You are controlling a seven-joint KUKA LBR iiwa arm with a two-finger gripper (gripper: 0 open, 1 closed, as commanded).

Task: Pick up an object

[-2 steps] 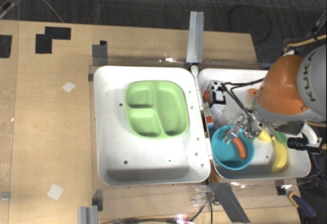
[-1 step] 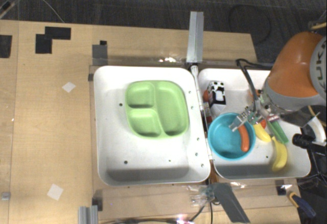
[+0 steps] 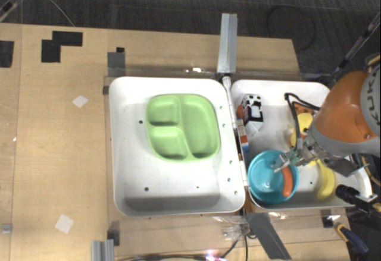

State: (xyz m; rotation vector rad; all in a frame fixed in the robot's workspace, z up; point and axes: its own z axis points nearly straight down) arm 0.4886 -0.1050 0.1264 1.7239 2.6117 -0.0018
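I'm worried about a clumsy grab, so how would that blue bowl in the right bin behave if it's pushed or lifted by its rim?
The blue bowl looks like thin, smooth plastic, so probably light, stiff and somewhat slippery. Pushed, it would likely slide until it meets the right bin wall it sits beside. Lifted by one edge, it may tilt and spill the orange piece inside.

Green divided tray (image 3: 181, 125), blue bowl (image 3: 269, 178), an orange item (image 3: 288, 183), perhaps a carrot; white bins (image 3: 125, 153).

"KU" on the arm (image 3: 370, 112)
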